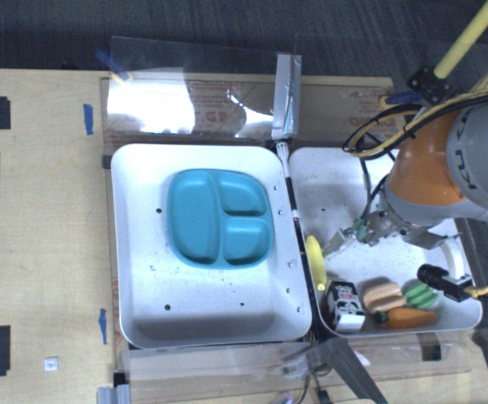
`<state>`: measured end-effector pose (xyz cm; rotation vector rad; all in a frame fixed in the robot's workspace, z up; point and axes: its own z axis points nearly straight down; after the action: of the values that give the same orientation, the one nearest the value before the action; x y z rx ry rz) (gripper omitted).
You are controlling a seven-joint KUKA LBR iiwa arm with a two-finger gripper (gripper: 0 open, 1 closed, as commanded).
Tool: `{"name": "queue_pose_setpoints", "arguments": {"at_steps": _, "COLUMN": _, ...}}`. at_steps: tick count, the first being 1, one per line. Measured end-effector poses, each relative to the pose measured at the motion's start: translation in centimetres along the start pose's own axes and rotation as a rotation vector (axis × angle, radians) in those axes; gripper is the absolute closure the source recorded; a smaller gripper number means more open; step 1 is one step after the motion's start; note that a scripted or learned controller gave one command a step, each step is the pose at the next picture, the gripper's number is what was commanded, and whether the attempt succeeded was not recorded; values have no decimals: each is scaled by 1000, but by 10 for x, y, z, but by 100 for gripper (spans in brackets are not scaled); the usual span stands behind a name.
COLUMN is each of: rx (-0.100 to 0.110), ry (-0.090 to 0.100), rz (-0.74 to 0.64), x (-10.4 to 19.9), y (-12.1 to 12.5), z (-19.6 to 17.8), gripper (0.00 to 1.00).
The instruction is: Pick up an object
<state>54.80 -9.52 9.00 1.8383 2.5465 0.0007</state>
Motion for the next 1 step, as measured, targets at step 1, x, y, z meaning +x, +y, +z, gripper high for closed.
{"name": "queue_pose_setpoints", "arguments": {"at_steps": 1, "rx": -6, "ry": -4, "rz": 173, "x": -57, "y": -13, "z": 3, "gripper": 0}}
